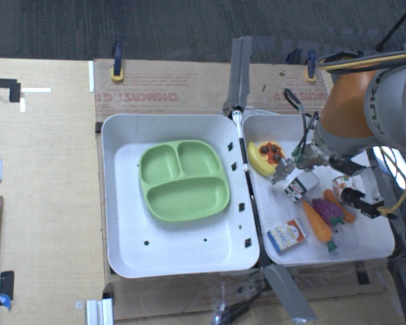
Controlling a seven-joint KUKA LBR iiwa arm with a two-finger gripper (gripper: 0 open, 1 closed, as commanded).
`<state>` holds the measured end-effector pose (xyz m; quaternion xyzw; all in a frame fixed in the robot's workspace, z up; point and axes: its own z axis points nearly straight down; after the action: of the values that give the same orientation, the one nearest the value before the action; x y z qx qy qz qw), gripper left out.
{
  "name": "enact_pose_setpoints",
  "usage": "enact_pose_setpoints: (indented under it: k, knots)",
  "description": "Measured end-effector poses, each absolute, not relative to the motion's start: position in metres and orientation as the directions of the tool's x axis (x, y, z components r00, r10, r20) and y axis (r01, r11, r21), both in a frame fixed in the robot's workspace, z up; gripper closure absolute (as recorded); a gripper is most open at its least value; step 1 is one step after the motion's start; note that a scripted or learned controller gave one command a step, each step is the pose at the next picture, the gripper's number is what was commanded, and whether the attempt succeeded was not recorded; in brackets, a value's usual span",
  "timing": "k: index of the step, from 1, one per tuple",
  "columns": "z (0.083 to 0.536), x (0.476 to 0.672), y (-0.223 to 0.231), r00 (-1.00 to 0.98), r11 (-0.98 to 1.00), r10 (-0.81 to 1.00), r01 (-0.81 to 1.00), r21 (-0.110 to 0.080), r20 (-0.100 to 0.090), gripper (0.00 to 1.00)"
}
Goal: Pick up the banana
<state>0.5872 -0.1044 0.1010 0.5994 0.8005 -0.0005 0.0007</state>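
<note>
The banana (259, 158) lies unlifted in the right bin's (365, 252) far left corner, the gripper (283, 173) just beside it, released and holding nothing, so the grasp and lift remain.

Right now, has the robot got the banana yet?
Not yet. The arm has reached into the right bin, so its tool sits right beside the banana. The banana lies on the bin floor by the left wall, next to a small pizza toy, and is not between the fingers. Left to do: grip the banana and lift it.
</note>
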Motion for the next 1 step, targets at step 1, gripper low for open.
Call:
enact_pose_setpoints:
  k: [1]
  knots:
    - [0.0924, 0.6482, -0.1013, -0.318, 0.318, 0.948, 0.948, 0.001, -0.002, 0.0]
